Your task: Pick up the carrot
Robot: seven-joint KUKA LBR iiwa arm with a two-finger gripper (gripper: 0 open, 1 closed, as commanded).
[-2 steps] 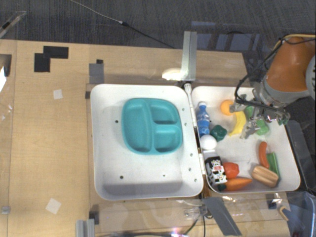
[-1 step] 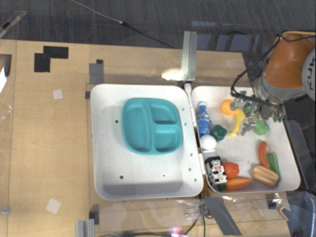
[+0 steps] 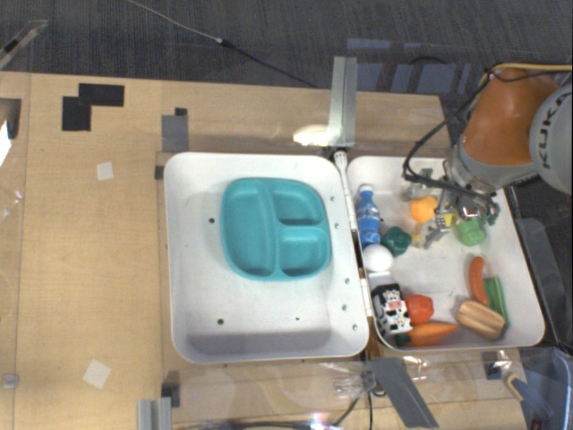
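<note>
At the 6 o'clock rim of the right bin (image 3: 528,334) lies the carrot (image 3: 433,333), touching a black-and-white toy (image 3: 389,308) and just below a red piece (image 3: 419,308). My gripper (image 3: 445,219) hovers near 12 o'clock, between an orange ball (image 3: 423,210) and a green object (image 3: 469,231) (whether it is spread or pinched, I cannot tell). I judge I must travel toward 6 o'clock and close across the carrot's width, clear of the wall. Its long axis runs 3 to 9 o'clock, tilted slightly; which end is the tip is unclear.
</note>
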